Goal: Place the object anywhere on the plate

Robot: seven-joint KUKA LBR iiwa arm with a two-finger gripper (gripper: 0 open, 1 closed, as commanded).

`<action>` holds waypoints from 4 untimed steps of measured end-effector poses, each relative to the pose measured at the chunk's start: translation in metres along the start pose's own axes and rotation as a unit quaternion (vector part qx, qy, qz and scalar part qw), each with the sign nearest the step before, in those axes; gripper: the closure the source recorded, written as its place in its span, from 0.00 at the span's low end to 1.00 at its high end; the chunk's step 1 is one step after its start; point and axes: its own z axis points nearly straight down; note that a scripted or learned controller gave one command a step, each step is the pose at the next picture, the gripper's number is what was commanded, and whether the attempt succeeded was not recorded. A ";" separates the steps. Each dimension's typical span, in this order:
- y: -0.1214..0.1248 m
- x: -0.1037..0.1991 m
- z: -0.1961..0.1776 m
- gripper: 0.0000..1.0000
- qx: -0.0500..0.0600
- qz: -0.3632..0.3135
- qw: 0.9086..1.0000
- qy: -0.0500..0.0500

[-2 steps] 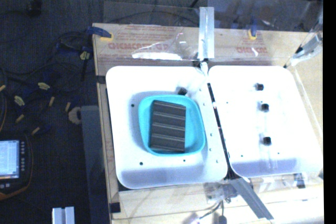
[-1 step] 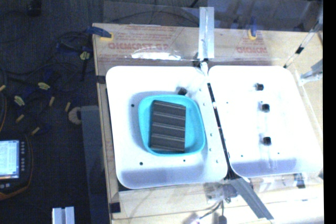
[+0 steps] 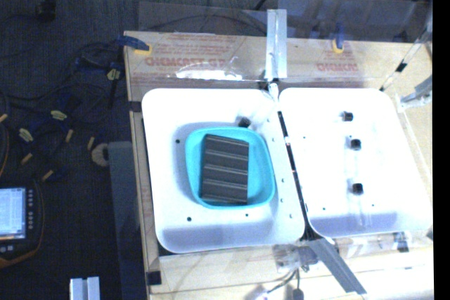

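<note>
A light blue square plate [image 3: 194,187] lies in the middle of the left white bin [image 3: 163,151]. A dark grey ribbed rectangular block [image 3: 225,168] rests flat on the plate, covering most of its middle, with its long side running front to back. A small dark item [image 3: 244,122] sits just behind the plate near the bin's back right corner; what it is I cannot tell.
The right white bin [image 3: 383,151] holds three small black knobs [image 3: 355,145] in a line from back to front. A metal post [image 3: 276,46] stands behind the seam between the bins. Cardboard lines the bench behind the bins.
</note>
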 end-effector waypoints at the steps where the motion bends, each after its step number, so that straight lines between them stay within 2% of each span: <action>1: 0.000 0.001 0.000 0.00 0.000 0.049 0.999 0.000; 3: -0.001 0.001 0.000 0.00 0.000 0.154 0.988 0.000; 4: -0.001 0.000 0.000 0.00 0.000 0.217 0.976 0.000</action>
